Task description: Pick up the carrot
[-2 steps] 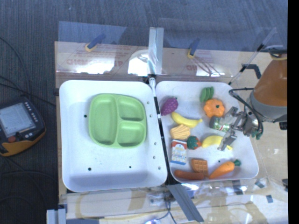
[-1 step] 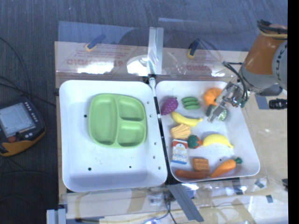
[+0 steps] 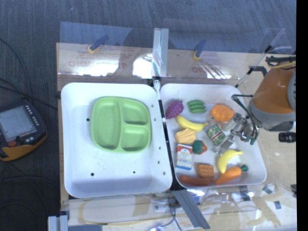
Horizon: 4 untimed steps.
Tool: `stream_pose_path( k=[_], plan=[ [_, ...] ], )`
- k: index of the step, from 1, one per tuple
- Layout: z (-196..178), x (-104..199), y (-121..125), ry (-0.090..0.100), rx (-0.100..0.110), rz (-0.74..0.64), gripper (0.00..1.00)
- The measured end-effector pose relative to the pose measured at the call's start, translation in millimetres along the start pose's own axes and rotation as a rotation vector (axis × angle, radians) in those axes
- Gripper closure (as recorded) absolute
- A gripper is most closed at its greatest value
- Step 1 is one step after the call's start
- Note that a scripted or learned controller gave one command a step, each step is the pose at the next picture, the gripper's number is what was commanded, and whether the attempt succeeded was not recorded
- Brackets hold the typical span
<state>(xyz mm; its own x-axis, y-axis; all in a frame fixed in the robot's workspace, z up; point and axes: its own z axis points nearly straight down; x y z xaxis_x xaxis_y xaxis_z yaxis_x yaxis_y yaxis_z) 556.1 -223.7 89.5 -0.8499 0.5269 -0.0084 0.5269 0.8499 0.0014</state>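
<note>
My hand point(image 3: 239, 130) hangs over the right side of the right bin point(image 3: 260, 153), and its metal parts blur together, so I cannot tell how it is set; nothing shows in its hold. Just below it lies a small yellow banana point(image 3: 228, 159), and beyond that, close to the bin's front rim, the carrot point(image 3: 229, 174), orange, lying almost flat with its green stub pointing toward the arm's side.

I judge it to be hollow toy plastic: light, stiff and smooth, likely to squirt out of a careless pinch. I would take it across the thick middle, closing across its width, not along its taper.

Room is tight. The banana touches or nearly touches the carrot above, a brown sausage-shaped piece point(image 3: 195, 180) lies at its far tip, a waffle point(image 3: 205, 170) sits just beyond, and the bin wall runs right behind it. The bin floor is smooth white, so a nudged carrot will slide. Further off sit a milk carton point(image 3: 184, 157), an orange lump point(image 3: 222, 112) and, in the left bin point(image 3: 77, 143), a green divided plate point(image 3: 121, 124), on a table point(image 3: 96, 59) with taped edges.
</note>
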Motion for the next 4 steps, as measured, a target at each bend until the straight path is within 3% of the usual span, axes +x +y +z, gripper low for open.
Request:
stream_pose_path(
  k=[1, 3, 4],
  plan=[
    [2.4, -75.6, 59.5, -0.001, 0.002, 0.117, 0.0],
    [1.9, -26.7, 144.4, 0.016, 0.024, 0.301, 0.0],
    [2.1, -26.6, 144.6, 0.015, 0.025, 0.301, 0.0]
  ],
)
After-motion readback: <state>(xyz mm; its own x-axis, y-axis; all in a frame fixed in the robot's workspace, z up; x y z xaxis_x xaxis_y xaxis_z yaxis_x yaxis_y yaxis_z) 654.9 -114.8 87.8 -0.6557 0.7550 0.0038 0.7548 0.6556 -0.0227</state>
